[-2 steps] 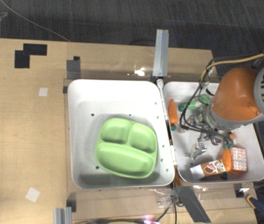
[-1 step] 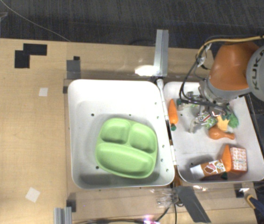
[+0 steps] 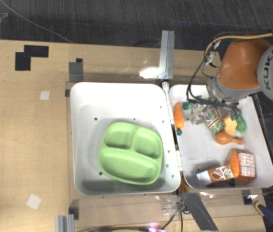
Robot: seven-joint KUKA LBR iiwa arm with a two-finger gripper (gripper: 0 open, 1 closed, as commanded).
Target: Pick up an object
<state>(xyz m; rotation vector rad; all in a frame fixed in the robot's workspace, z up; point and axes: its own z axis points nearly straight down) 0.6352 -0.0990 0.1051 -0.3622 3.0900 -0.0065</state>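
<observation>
Down in the right bin [image 3: 264,175], the gripper [image 3: 212,111] hangs over a small heap of toys at the bin's far end; the orange band and grey wrist cover most of it, so whether it is wide, narrow or holding anything cannot be told. Under it lies a crumpled clear packet with red and green print [image 3: 214,122], with a yellow piece [image 3: 230,126] and a green piece [image 3: 241,125] just beside it. An orange drumstick-shaped toy [image 3: 228,139] lies near these, toward the front. An orange carrot [image 3: 179,117] lies along the bin's left wall. At the front edge an orange carton [image 3: 242,166] with a pale checked face touches a small bottle with an orange label [image 3: 217,175]. In the left bin [image 3: 83,105] rests a green three-compartment tray [image 3: 131,152]. Both bins sit on the wooden bench [image 3: 25,144].
</observation>
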